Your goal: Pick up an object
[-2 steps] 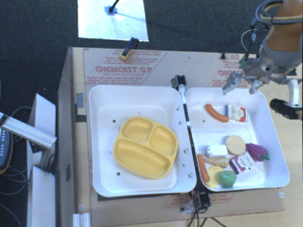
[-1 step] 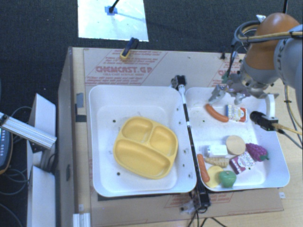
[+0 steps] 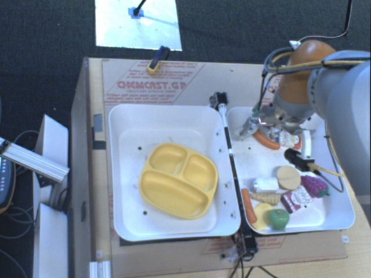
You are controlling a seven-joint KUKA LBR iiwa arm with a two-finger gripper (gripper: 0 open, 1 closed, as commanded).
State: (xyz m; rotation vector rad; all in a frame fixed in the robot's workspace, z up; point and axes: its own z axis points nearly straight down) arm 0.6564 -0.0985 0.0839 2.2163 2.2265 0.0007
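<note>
From above, the surface (image 3: 139, 80) carries two shallow white bins side by side. The left bin (image 3: 124, 155) holds a yellow divided plate (image 3: 178, 180), lying flat near its middle with three compartments showing. A black bar (image 3: 227, 138) runs along the seam between the bins.

The right bin (image 3: 339, 216) is crowded. Along its near side lie a carrot (image 3: 248, 205) beside the seam, a green apple (image 3: 279, 219) touching a pale yellow piece (image 3: 262, 216), a beige stick-shaped item (image 3: 264, 198), a small white block (image 3: 265, 185), a round tan disc (image 3: 288, 178), a bunch of purple grapes (image 3: 313, 185) and a dark red packet (image 3: 297, 200). These sit close together, several touching.

The arm (image 3: 324, 80), grey with an orange band, reaches in from the right over the far end of the right bin. The gripper (image 3: 255, 126) hangs low there; I cannot tell how its jaws stand, since the wrist covers them. Just beside it lies an orange-red sausage-shaped item (image 3: 266, 141), slanted on the bin floor, well apart from the cluster at the near side. A white piece with red marking (image 3: 290, 139) lies next to it, partly under the arm.
</note>
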